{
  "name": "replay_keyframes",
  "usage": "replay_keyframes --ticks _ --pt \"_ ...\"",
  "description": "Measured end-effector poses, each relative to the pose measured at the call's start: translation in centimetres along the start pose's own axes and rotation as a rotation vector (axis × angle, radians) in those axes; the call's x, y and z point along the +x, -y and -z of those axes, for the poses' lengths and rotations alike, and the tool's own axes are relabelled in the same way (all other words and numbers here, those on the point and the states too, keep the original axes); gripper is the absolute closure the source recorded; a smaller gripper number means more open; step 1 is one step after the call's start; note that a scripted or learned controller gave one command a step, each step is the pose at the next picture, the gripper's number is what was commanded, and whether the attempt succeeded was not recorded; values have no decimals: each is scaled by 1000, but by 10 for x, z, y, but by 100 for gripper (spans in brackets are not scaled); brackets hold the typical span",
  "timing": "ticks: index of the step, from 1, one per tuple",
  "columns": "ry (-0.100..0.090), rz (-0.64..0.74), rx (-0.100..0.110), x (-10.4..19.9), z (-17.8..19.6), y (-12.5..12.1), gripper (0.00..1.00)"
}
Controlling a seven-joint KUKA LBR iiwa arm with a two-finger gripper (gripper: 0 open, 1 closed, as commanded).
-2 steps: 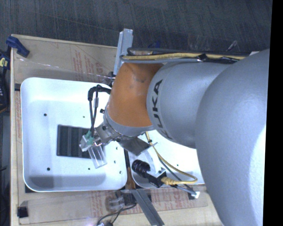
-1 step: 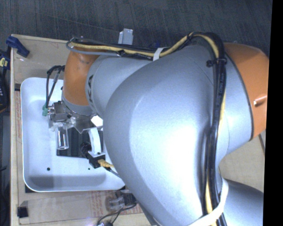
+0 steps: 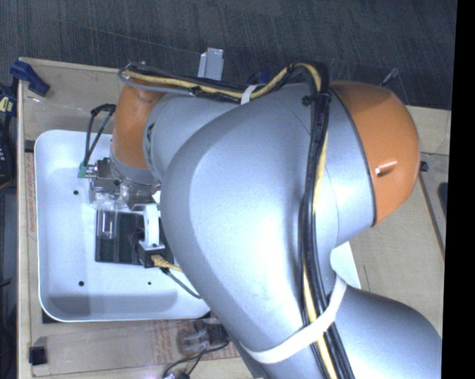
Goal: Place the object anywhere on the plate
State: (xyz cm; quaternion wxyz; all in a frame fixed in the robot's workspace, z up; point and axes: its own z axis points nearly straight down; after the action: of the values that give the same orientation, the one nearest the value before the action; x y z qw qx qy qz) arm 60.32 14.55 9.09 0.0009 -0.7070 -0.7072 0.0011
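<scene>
Camera view was taken up at its near side by the big grey arm point(image 3: 298, 250), which reached in from the right, a black and yellow cable point(image 3: 310, 227) being run along it. Beyond it, the orange band point(image 3: 134, 129) was seen above the wrist, and the end effector point(image 3: 125, 235) was lowered into the left white bin point(image 3: 52, 216) on the tabletop point(image 3: 82, 339). Whether it was wide or narrow could not be told. The object and the plate could not be made out.
</scene>
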Motion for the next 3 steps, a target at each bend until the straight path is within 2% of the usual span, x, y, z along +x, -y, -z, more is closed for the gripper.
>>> replay_keyframes --ticks 1,2,3 --pt "-1 -252 1 14 0 -26 100" --pt "-2 306 -3 28 1 -38 100" --pt "0 175 1 -25 105 19 100"
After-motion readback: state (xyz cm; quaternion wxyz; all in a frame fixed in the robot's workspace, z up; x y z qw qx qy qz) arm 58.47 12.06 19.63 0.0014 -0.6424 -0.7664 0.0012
